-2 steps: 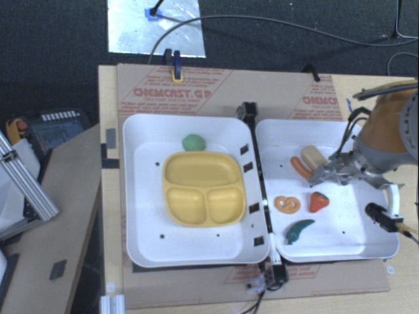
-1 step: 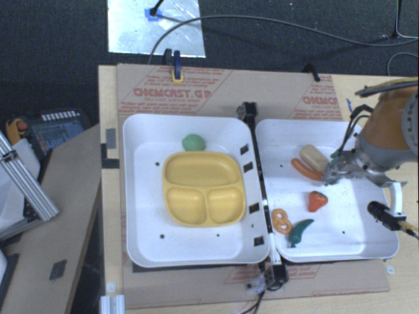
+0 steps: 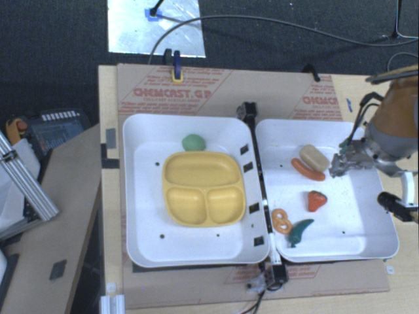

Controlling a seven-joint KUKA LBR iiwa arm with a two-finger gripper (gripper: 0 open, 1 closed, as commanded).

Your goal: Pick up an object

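Bun (image 3: pixel 313 157) just left of gripper (image 3: pixel 335 169)

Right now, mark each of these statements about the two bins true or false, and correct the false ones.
1. The yellow tray lies in the left bin. True.
2. The green ball sits inside a tray compartment. False: it lies beside the tray's far edge.
3. The strawberry is in the right bin. True.
4. The gripper hangs above the left bin. False: it is above the right bin, near the bread roll.
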